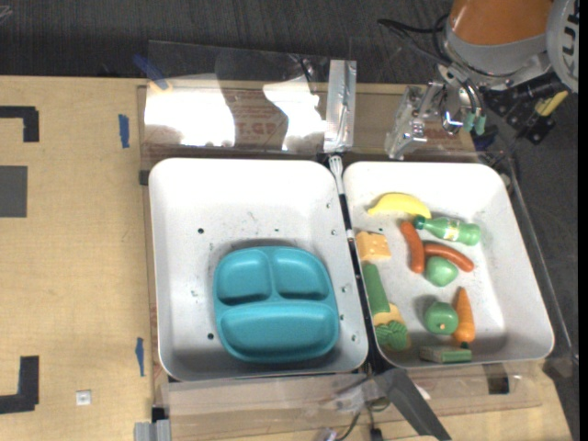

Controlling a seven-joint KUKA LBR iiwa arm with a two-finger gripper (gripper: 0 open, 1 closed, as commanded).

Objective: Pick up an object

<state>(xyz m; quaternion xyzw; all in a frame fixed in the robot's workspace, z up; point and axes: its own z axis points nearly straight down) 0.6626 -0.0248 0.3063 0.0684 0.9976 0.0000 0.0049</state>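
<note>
My gripper (415, 136) hangs above the back rim of the right bin (524, 274), open with nothing between its fingers. Below it in that bin lie several toy foods. A yellow banana (397, 204) is nearest the gripper, and a green bottle (450, 231) lies just to its right. Further forward are an orange sausage (413, 246), a red chili (450, 256), a green pepper (442, 273), a long green cucumber (378, 294), a round green fruit (441, 317) and a carrot (464, 315).
A teal divided tray (274, 303) sits in the front of the left bin (184, 209). An orange cracker (372, 244) lies by the rim between the bins. A flat green piece (446, 355) rests at the right bin's front wall. Shiny plastic sheeting (276, 108) stands behind the bins.
</note>
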